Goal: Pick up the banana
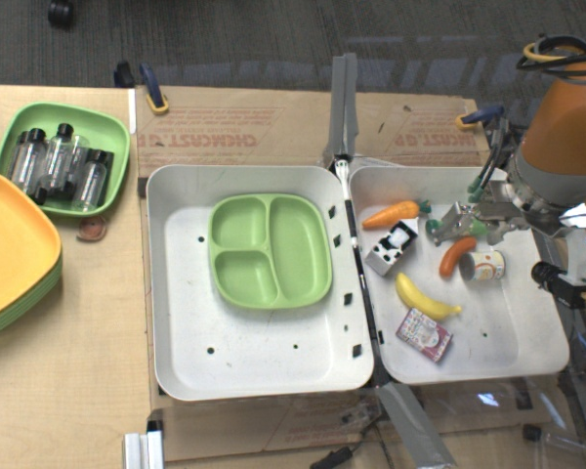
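Note:
The yellow banana [425,299] lies in the right bin [527,360], near its middle, pointing from upper left to lower right. My gripper [457,225] hangs over the back part of that bin, up and to the right of the banana and clear of it. It sits just above an orange-red sausage-shaped toy [456,256]. The banana is in full view and nothing touches it except a pink packet [424,334] close by its lower side.
The right bin also holds a carrot [392,213], a black-and-white block [392,246] and a small white cup [486,265]. A green divided plate [271,251] lies in the left bin [186,360]. On the bench at left are a green tray of bottles [62,158] and orange plates [15,252].

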Available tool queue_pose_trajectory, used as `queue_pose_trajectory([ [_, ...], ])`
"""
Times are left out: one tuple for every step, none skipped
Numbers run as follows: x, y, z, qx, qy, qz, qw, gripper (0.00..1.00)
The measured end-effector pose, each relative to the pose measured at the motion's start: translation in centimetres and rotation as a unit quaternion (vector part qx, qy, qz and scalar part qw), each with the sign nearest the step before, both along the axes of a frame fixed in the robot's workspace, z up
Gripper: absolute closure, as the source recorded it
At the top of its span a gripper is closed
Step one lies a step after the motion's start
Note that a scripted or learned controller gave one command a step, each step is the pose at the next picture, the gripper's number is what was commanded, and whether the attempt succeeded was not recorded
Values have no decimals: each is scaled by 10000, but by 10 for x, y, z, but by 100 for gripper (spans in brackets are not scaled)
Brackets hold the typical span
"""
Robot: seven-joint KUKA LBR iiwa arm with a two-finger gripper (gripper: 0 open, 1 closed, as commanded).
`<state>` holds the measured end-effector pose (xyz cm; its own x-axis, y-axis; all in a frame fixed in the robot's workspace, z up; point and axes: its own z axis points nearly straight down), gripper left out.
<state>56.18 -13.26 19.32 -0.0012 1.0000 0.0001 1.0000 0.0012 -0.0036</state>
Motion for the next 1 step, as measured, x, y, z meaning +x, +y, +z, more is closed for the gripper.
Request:
queue_pose_trajectory([
  [-34,21,-103,-1,0,-632,9980,0],
])
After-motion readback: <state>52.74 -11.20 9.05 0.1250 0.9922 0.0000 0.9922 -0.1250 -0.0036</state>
